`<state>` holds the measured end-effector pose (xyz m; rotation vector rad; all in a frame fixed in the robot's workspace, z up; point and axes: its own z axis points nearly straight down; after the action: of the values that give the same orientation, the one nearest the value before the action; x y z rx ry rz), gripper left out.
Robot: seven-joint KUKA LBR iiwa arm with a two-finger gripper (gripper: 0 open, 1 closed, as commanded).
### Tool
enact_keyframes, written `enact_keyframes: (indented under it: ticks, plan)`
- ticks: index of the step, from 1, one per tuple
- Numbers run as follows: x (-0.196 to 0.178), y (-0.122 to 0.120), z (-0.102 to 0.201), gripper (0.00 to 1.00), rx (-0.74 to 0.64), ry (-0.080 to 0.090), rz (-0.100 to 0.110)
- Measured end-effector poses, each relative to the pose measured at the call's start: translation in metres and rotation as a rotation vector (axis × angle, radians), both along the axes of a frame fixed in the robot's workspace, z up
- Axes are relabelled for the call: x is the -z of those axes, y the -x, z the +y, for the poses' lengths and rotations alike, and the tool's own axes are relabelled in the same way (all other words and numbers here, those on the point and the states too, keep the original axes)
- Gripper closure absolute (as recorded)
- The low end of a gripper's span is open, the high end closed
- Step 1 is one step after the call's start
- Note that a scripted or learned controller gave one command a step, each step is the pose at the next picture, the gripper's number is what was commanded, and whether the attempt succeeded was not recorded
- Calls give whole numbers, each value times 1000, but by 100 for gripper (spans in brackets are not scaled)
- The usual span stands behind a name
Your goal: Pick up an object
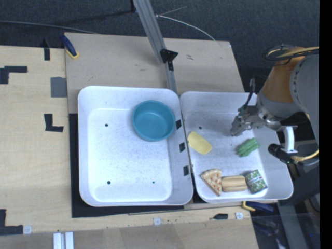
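A grey arm (pixel 290 95) with an orange band reaches in from three o'clock over the right bin (pixel 207 105) on the tabletop (pixel 31 139), its claw (pixel 241 126) poised low above the bin's bare upper floor with nothing between the fingers, so the pick appears not yet made. Every candidate object lies loose: a green piece (pixel 247 147) just beside the claw at its five o'clock, a yellow piece (pixel 199 143) near the bin's left wall at the claw's eight o'clock, and along the bin's six o'clock edge a pizza slice (pixel 211 181), a bun (pixel 233 183) and a small green packet (pixel 255 181) in a row, the slice and bun touching. In the left bin (pixel 93 185) a blue bowl (pixel 153 120) sits upright toward that bin's one o'clock corner, well apart from the claw. Judged from how things lie, the whole of the task remains: choose an object, descend, close, lift. The green piece looks the nearest target. The wrist is angled down and toward nine o'clock, the fingers pointing at the bin floor; from this slanted view and at this size it cannot be told whether they are spread or closed, though they seem to carry nothing. A thin metal bar (pixel 155 35) runs from twelve o'clock down to the seam between the bins.
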<state>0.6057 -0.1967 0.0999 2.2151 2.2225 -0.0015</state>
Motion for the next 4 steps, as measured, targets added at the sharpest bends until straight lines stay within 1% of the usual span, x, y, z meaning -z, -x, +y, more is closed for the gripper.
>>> enact_keyframes:
  ticks: [1, 2, 3, 4]
  plan:
    - [-63, 1, 1, 100, 2, -2, -2]
    - [-106, 1, -1, 100, 2, -2, -1]
    - [-158, -2, 10, 100, 0, -2, -2]
    - [-174, -3, 11, 100, 1, -3, 1]
